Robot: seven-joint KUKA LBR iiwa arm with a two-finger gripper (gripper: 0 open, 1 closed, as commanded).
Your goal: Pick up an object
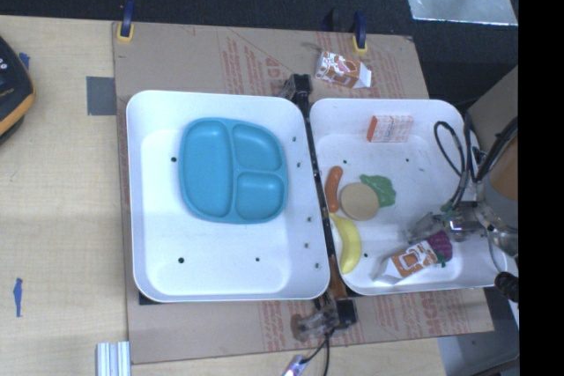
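A: Run me from the biggest thing down. How far along are you?

B: The worktop [62, 189] carries two white bins. The left bin [159, 251] has a blue divided plate [233, 169] lying flat in it. The right bin [414, 114] has the small things, and my end effector [448, 224] is down at its right side, low over the bin floor

A: Is anything lifted yet?

B: I'd judge not. Everything I can see lies on the bin floor, so the pick is yet to be made

A: What's nearest to you?

B: A small carton [407, 261] with an orange label, lying on its side just beside a purple item [441, 247] that sits right under my end effector. Which of the two I'd take, I can't say

A: Open or closed?

B: Can't tell; that part is a dark tangle against the bin

A: And the rest?

B: Well apart to the left: a banana [349, 244], a sausage [333, 188], a round tan piece [359, 201] touching a green leafy one [379, 187], and an orange-and-white packet [389, 129] near the far wall
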